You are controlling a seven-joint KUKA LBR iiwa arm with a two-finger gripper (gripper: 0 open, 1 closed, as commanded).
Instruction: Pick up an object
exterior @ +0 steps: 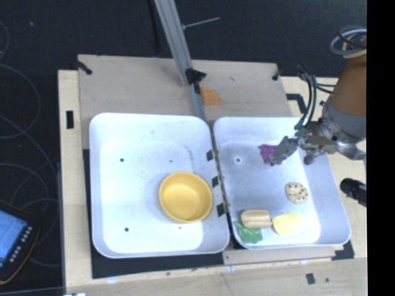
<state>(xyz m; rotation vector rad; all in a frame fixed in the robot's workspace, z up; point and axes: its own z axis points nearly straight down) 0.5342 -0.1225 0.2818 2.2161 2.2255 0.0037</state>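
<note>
Camera view: the arm enters from the right of the right bin and leans down over that bin's upper right part. Its pincer points left, directly beside a purple object; contact cannot be confirmed, nor whether the pincer is wide or narrow. Within the right bin, a round speckled piece lies below the pincer; a tan block, a yellow piece and a green scrap lie along its near edge. Left of the right bin, the left bin holds a yellow bowl. Both sit on the worktop.
</note>
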